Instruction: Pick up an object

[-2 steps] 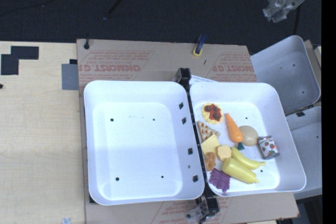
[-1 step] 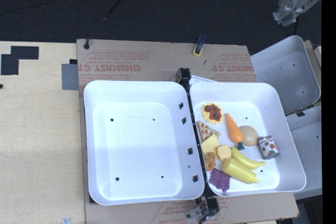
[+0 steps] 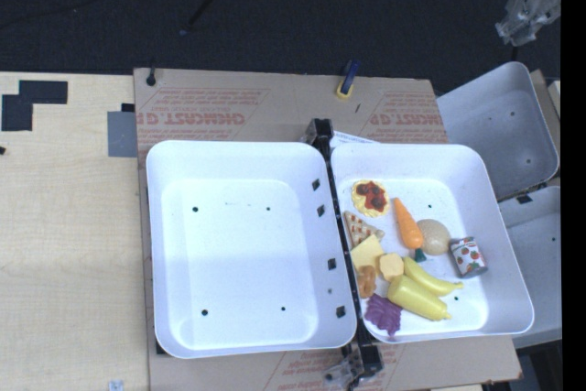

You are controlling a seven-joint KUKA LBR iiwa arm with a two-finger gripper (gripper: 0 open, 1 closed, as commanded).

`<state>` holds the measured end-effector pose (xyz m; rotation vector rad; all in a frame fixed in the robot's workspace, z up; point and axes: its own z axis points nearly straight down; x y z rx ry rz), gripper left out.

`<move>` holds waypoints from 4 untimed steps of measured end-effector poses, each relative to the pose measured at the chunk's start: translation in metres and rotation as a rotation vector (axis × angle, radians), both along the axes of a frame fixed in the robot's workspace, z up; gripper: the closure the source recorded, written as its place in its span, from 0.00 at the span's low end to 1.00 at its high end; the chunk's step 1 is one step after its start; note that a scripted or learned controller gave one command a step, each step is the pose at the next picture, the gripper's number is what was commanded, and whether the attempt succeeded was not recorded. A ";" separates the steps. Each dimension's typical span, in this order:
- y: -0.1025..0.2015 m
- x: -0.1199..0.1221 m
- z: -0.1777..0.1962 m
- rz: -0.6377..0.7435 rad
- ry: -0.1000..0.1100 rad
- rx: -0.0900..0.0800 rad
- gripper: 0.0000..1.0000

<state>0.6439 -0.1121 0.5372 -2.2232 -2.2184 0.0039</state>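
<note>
The gripper (image 3: 526,9) is positioned well above the right bin (image 3: 499,311); its finger state cannot be told. Carrot (image 3: 406,223), banana (image 3: 430,277) and purple grapes (image 3: 384,314) are crowded together.

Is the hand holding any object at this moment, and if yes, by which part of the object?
Nothing is held. The hand is up at the top right, far from the right bin, with nothing between its fingers. The carrot and the other toy foods lie in that bin.
</note>
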 end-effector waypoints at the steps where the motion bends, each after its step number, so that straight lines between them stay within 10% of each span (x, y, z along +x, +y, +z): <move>1: -0.029 0.000 0.000 0.001 0.000 0.000 1.00; 4: -0.097 0.001 0.000 0.002 0.000 0.001 1.00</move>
